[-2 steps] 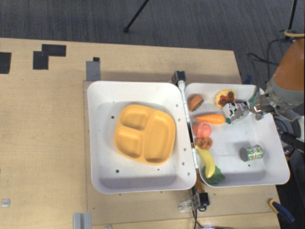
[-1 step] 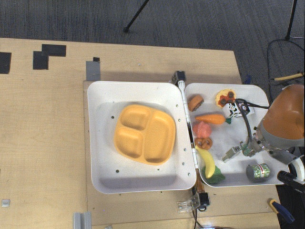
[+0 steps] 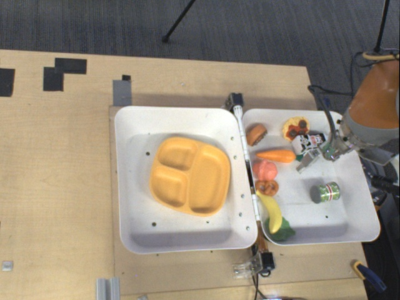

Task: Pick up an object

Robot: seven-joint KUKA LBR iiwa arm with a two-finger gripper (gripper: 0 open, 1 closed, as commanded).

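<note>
Arm: the grey body and orange band (image 3: 377,99) are cut off by the right edge, so the arm is seen in part.
Gripper (image 3: 310,157): it is seen low over the upper middle of the right bin (image 3: 356,227); the fingers are blurred against a small black-and-white item, and how far apart they stand cannot be told, nor whether anything is held.
Black-and-white item (image 3: 306,142): it is partly covered by the gripper, and its kind cannot be made out.
Bins: two are counted, side by side; the left bin (image 3: 134,167) is the larger in view.
Left bin contents: one orange divided tray (image 3: 189,174) is seen, tilted, near the middle.
Right bin contents: eight pieces are counted besides the black-and-white item.
Along the left wall: one brown roll (image 3: 256,133), one carrot (image 3: 277,156), one pink piece (image 3: 265,169), one small orange-red piece (image 3: 268,186), one banana (image 3: 271,210) and one green piece (image 3: 284,230) partly under the banana.
Top of right bin: one yellow disc with dark toppings (image 3: 295,128), just above the gripper.
Lower right: one green can (image 3: 325,192), lying on its side, apart from the rest.
</note>
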